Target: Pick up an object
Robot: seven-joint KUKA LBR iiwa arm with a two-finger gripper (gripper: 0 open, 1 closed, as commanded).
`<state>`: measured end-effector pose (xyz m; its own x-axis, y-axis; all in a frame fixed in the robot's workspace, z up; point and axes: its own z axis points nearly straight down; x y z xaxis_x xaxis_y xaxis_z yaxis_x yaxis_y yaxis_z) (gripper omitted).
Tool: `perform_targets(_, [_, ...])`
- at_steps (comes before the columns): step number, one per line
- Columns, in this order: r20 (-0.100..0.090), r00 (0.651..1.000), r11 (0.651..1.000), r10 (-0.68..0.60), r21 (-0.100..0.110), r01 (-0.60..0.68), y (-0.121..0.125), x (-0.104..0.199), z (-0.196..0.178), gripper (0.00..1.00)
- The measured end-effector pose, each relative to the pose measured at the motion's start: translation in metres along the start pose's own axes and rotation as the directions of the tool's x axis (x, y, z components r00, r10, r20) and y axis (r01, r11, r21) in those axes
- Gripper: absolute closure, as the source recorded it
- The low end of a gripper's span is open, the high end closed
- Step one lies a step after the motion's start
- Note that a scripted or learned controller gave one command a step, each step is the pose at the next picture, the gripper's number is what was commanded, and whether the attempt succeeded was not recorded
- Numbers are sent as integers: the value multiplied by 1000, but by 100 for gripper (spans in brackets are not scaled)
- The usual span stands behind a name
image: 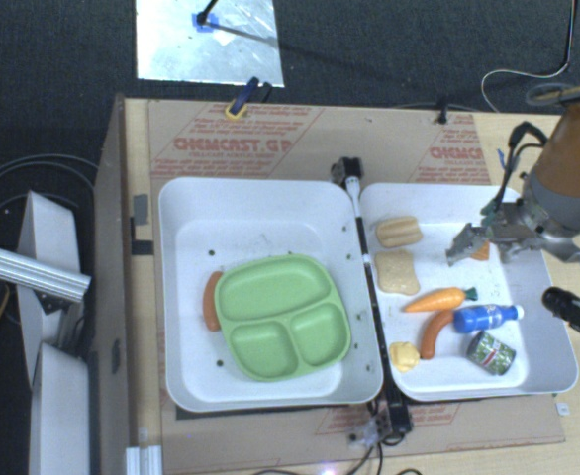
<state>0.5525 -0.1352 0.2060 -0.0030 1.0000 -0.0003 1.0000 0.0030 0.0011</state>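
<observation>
Worktop (pixel 300 137) carrying two white bins side by side. Left bin (pixel 191 216): green divided plate (pixel 280 317), red-orange sausage (pixel 211 300) touching its left edge. Right bin (pixel 547 364): hand (pixel 488 237) low over upper right part, finger state impossible to tell. Small orange piece (pixel 481 252) directly at hand, partly hidden. Bread roll (pixel 398 232) and toast slice (pixel 398 271) to hand's left; carrot (pixel 438 299), blue bottle (pixel 486 317), second sausage (pixel 432 335), green can (pixel 492 352), yellow piece (pixel 403 355) nearer camera, apart from hand.
</observation>
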Motion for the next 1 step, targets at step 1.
perform_targets(1, [1,1000,1000,2,-1,-2,-6,-18,122,0])
